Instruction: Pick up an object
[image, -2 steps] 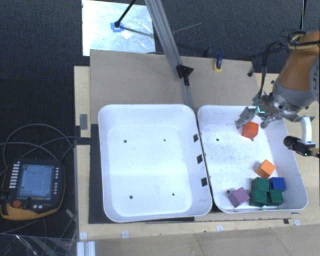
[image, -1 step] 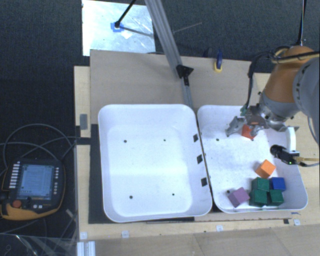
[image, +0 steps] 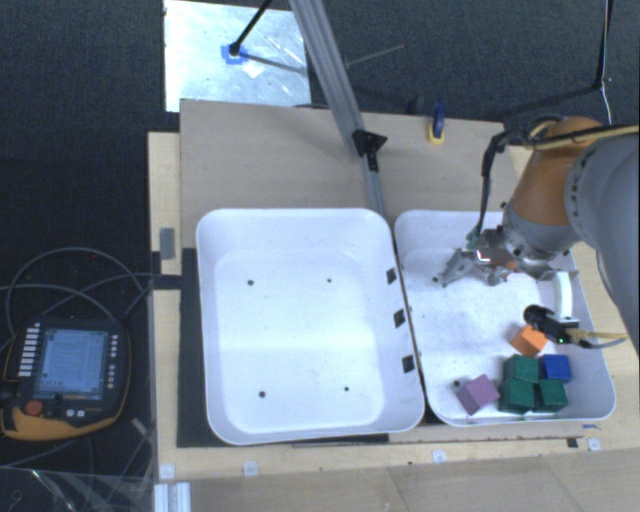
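In the upper part of the right bin (image: 432, 330), my gripper (image: 455, 262) hangs over bare white floor, open, with nothing between its fingers. The objects lie in that bin's near right corner, well below the gripper. They are an orange block (image: 527, 341), a blue block (image: 556, 368), dark green blocks (image: 521, 385) packed together, and a purple block (image: 477, 393) to their left. The gripper touches none of them.
The left bin (image: 215, 300) is a broad white tray sharing a ridge with the right bin. A grey pole (image: 335, 75) slants across the bench at the back. A teach pendant (image: 68, 378) with cables lies on the floor at far left.
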